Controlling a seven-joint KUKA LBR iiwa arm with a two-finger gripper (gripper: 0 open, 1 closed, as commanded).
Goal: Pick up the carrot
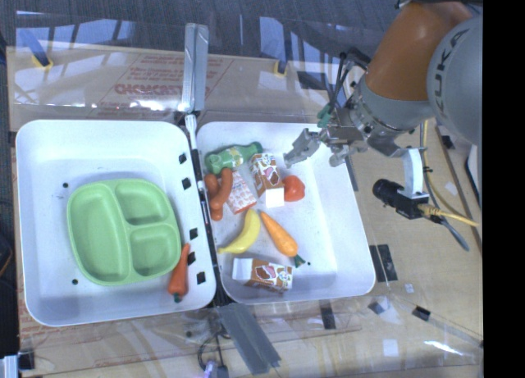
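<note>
An orange carrot (279, 234) lies slantwise in the middle of the right bin (344, 237), its green stub pointing to the front right. A second carrot (179, 270) lies in the left bin (41, 204) against the green plate's right side. My gripper (318, 153) hovers over the right bin's back right corner, well behind the first carrot and above the red tomato (294, 189). Its fingers (299, 148) are spread open with nothing between them.
Beside the carrot lie a yellow banana (242, 235), two printed cartons (265, 174) (267, 274), a white block (274, 198), a green vegetable (232, 156) and reddish sausages (216, 192). A green divided plate (123, 229) fills much of the left bin.
</note>
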